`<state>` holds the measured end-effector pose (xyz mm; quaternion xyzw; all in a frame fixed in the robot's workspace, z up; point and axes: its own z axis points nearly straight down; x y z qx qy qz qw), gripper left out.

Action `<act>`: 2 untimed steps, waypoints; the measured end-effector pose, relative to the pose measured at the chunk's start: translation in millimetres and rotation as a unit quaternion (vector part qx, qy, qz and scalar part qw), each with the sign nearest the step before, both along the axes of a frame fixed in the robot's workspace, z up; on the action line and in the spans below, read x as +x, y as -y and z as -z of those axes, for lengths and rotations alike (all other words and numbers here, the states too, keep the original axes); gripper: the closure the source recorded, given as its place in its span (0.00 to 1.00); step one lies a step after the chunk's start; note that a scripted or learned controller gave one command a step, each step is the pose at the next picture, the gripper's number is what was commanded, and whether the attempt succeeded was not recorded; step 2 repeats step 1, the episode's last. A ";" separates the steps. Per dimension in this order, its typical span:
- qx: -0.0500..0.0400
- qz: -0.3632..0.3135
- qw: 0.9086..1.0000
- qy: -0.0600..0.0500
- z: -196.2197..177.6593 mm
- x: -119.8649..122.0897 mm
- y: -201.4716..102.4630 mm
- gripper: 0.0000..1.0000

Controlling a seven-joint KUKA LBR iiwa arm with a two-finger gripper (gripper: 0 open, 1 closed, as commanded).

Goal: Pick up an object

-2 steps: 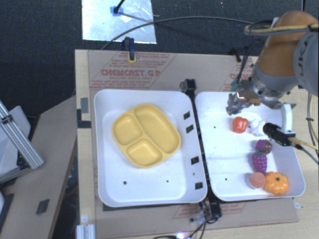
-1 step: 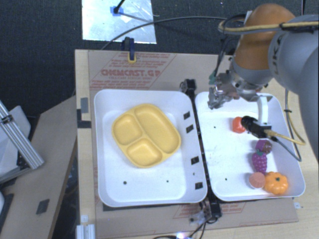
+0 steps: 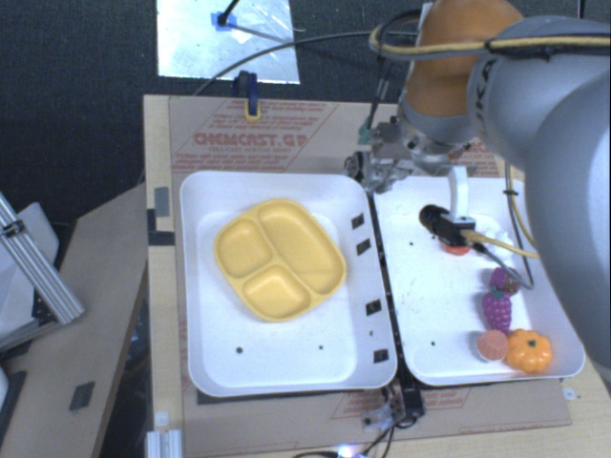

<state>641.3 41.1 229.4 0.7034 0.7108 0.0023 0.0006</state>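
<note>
My gripper hangs over the far end of the divider between the two bins, with nothing visible in it. The right bin holds a purple bunch of grapes, a second small purple piece just behind it, a pink round slice and an orange pumpkin, all near its front right corner. A small red-orange thing lies further back in that bin. All of these sit well to the front and right of the gripper.
A yellow divided plate lies in the middle of the left bin. The raised divider runs between the bins. The grey arm covers the right bin's far right side.
</note>
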 end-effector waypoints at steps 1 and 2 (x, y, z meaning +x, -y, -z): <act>0.000 0.000 1.000 -0.001 0.5 4.9 -63.8 1.00; 0.000 0.000 1.000 -0.001 0.5 4.9 -63.8 1.00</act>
